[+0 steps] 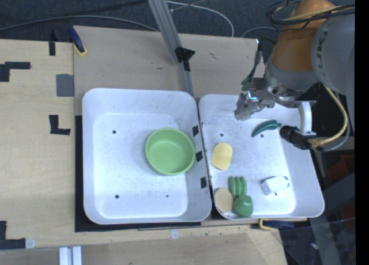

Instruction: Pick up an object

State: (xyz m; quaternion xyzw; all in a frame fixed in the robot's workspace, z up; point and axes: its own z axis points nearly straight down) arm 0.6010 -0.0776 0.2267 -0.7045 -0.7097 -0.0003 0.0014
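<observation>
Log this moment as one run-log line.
gripper: above right bin, far end | holding: nothing seen | nearest: green curved piece | green bowl: left bin

Grey arm [340,39] with orange band, black and yellow cables, and seemingly metallic tool [247,108].

The right bin [300,200] holds a yellow piece [222,156], a green pepper [239,196] and a white block [275,185].

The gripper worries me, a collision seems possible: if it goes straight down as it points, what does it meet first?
Probably the bare floor of the right bin; the gripper hangs above its far-left part, though depth is unclear.
</observation>
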